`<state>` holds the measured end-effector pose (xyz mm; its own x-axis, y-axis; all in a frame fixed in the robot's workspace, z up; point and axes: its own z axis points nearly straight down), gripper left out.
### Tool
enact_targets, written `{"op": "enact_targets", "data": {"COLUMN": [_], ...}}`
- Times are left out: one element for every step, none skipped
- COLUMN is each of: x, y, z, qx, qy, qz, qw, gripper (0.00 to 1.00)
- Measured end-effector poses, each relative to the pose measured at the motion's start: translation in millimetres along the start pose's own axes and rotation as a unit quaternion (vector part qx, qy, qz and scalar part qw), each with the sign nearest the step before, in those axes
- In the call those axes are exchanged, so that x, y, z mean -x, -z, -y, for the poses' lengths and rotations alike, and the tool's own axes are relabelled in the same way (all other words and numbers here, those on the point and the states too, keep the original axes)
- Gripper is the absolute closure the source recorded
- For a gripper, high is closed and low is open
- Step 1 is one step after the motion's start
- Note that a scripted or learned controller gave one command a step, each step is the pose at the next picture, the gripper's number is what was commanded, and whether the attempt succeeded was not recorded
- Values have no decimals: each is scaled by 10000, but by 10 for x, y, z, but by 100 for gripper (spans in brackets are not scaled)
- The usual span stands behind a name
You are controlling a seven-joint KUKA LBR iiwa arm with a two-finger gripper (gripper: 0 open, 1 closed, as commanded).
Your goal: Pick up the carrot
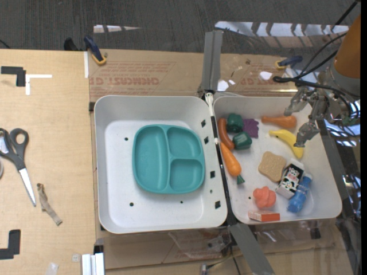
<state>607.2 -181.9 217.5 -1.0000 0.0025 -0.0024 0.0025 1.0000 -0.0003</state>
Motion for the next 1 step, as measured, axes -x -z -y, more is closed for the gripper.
{"op": "enact_targets", "data": {"x": [252], "y": [589], "z": [-200], "qx": [-5], "qy": [-1264], "qz": [16], "qw": [9920], "gripper": [0]}}
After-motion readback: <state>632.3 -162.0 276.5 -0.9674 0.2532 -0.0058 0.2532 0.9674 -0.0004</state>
